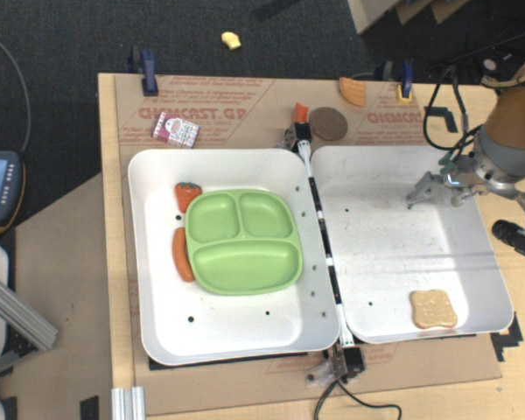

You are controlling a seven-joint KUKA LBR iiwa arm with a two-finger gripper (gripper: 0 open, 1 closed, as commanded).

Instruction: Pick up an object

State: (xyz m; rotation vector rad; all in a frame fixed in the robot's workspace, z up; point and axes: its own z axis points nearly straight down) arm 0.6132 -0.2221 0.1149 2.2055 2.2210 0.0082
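Observation:
A tan slice of toast (433, 309) lies in the right bin (376, 252), near its front right corner. My gripper (437, 192) hangs over the far right part of that bin, well behind the toast, open with nothing between its fingers. In the left bin (157, 304) sits a green divided plate (242, 240). A red strawberry-like toy (187, 195) touches the plate's upper left edge, and an orange sausage-shaped toy (182, 254) lies along its left side.
On the cardboard behind the bins lie a brown disc (328, 123), an orange wedge (353, 91) and a pink card (175, 129). Blue clamps (144, 68) grip the bench's back edge. A black cable (437, 116) loops beside the arm.

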